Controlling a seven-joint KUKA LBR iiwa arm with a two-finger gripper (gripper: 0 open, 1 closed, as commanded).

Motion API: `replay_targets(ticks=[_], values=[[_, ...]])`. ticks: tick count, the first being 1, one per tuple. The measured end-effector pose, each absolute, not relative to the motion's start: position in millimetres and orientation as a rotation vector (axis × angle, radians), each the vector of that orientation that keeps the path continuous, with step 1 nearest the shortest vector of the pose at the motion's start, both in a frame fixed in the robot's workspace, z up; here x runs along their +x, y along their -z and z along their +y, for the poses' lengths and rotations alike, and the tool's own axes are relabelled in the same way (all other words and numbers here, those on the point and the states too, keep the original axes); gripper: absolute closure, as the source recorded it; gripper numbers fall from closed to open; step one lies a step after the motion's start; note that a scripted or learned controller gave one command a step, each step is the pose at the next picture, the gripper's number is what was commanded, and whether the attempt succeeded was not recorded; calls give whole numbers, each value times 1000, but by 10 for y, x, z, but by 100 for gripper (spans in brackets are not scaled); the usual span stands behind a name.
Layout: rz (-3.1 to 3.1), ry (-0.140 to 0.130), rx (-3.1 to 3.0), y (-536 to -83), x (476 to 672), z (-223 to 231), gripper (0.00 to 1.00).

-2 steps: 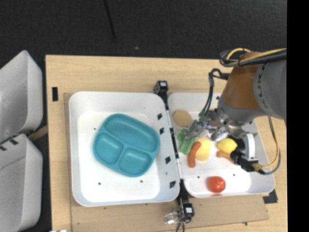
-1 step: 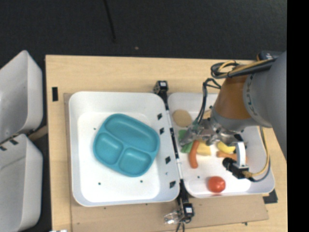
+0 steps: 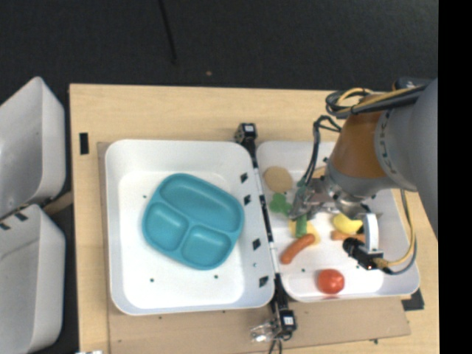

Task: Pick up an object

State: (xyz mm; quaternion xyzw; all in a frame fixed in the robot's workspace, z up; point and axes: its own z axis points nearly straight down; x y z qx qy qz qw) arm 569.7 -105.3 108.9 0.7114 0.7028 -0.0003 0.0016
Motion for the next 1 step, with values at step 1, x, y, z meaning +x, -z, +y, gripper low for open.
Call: replay_targets(ticks=[1], values=[[2213,0,2229,-1492,5708,-1080,100]])
